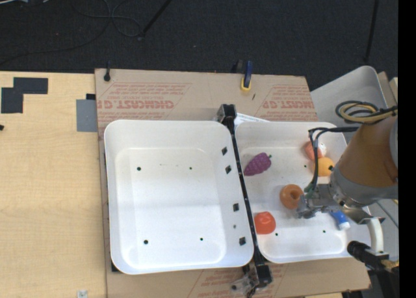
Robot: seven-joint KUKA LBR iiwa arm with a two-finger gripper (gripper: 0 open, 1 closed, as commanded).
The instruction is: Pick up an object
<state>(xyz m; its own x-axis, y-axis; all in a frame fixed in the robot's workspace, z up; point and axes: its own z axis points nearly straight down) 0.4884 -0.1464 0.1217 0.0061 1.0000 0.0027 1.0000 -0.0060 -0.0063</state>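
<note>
Dark carpeted floor (195, 17) beyond bench, black cables (123, 4) strewn across it. Light wood tabletop (45, 192) at left. Brown cardboard sheet (169, 95), possibly clamped by yellow clip (246, 83).

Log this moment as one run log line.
arm: over right bin | tool: low, beside orange ring | also in bin: purple grapes, red piece | pick: not seen

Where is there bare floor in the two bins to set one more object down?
The left bin offers bare floor from wall to wall. In the right bin, a free patch lies between the purple toy and the far wall. Crowded: near the orange ring, red piece and gripper.
</note>
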